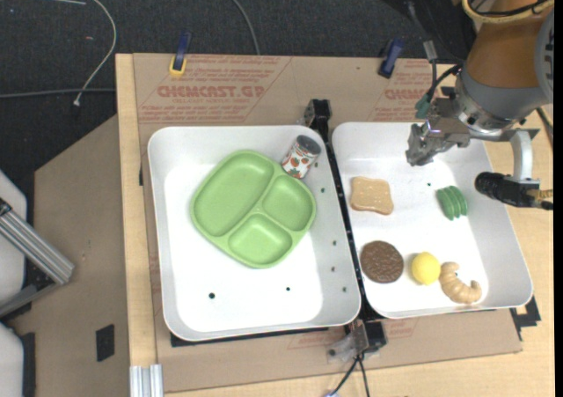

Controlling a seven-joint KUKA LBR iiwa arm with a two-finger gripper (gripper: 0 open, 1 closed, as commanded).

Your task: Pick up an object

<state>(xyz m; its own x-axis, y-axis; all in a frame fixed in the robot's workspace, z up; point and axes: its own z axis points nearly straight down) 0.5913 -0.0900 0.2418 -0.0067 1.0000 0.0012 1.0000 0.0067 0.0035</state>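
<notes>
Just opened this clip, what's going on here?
A grey and orange arm reaches in from the right, its tool hovering over the back of the right bin with nothing visibly held. Below it lie a toast slice, a green leafy toy, a brown patty, a lemon and a croissant. The left bin holds a green divided plate and a small patterned cup.

cam: 1 fixed overhead | slanted down | both bins (167, 237) in frame | arm (506, 52) enters from right
</notes>
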